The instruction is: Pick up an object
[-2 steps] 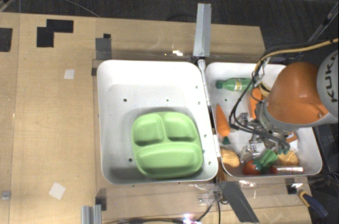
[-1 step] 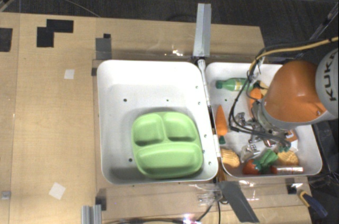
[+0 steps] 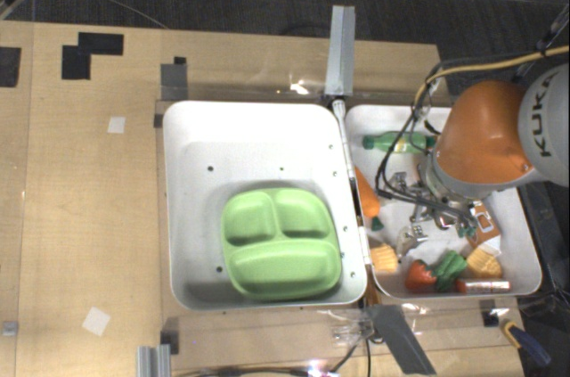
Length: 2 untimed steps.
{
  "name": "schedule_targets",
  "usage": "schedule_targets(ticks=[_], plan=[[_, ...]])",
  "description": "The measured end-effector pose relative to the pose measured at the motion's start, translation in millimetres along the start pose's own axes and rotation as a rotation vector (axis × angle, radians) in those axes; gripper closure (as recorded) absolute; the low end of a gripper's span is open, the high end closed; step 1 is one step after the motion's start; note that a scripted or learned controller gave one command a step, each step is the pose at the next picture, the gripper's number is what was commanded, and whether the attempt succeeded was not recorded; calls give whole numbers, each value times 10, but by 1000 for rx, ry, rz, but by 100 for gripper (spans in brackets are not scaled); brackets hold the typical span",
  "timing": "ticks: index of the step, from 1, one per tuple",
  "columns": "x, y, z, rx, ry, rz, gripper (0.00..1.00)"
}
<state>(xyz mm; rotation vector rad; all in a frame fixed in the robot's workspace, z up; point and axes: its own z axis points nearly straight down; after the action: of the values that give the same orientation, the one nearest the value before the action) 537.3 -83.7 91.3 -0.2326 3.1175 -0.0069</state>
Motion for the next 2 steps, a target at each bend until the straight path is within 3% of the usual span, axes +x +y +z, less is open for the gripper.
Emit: schedule_targets(ticks=[1,2], plan=[[306,-61,-7,-1,-8,-33,0],[-391,-104,18,-2,-3,8,0]])
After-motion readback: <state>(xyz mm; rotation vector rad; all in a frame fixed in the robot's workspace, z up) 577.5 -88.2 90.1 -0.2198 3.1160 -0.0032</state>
